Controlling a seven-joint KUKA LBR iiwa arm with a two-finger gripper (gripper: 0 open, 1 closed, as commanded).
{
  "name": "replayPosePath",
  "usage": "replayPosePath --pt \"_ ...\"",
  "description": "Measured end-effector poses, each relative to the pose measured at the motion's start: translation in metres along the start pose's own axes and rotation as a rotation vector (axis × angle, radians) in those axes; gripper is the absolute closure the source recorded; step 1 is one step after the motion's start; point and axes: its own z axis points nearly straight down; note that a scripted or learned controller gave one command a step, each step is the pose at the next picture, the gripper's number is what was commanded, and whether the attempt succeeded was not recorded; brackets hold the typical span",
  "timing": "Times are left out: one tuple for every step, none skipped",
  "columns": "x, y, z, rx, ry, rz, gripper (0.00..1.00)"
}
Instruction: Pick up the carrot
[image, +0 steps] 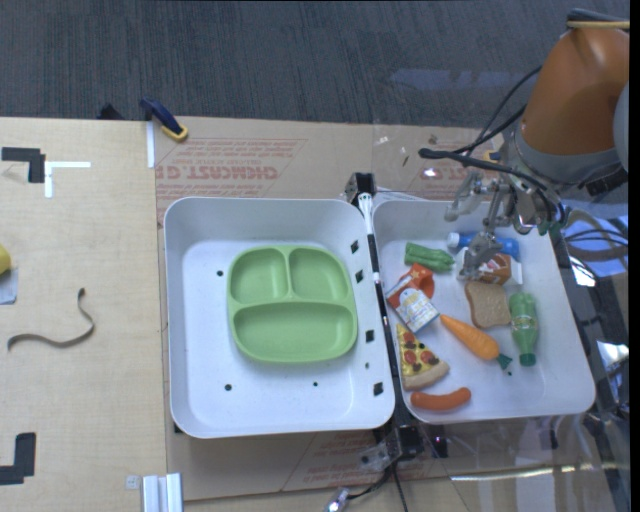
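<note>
orange tapered plastic carrot (471, 337) | lies diagonally, below-left of gripper (484, 250) | gripper above bread, grip state unclear

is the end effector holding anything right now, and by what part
Nothing is held. The end effector hangs above the right bin's far side, while the carrot lies untouched nearer the front.

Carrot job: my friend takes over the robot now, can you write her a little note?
Hand: hovering over the back of the right bin, above the bread slice; nothing seen between its fingers.
Carrot: lying in the middle of the right bin, in front of the bread, beside the green bottle.
Left bin: holds the green divided plate.
Done: nothing yet, carrot not picked.
Left: lower onto the carrot, grip, lift.
</note>
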Motion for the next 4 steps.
replayPosePath --pt "0.042 0.011 0.115 0.003 -0.018 -0.247 0.00" --pt "0.081 0.002 0.113 -0.001 -0.029 0.086 0.00" --pt "0.128 -0.031 0.114 0.000 -0.029 0.214 0.00" --pt "0.125 -0.031 0.104 0.002 -0.038 0.211 1.00"
